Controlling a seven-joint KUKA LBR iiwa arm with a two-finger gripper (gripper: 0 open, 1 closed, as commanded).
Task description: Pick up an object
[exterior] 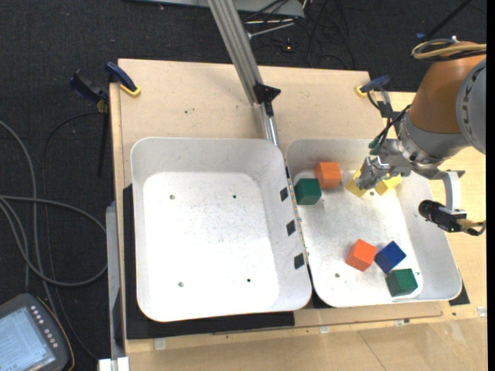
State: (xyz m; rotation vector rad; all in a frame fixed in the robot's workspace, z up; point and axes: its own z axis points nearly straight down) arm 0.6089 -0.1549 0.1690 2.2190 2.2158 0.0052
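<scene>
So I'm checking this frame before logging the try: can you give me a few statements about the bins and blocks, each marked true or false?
1. All the blocks lie in the right bin. True.
2. The gripper is over the left bin. False: it is at the yellow block in the right bin.
3. An orange block lies beside a green block. True.
4. The blue block lies alone, apart from every other block. False: it sits between another orange block and another green block.
</scene>
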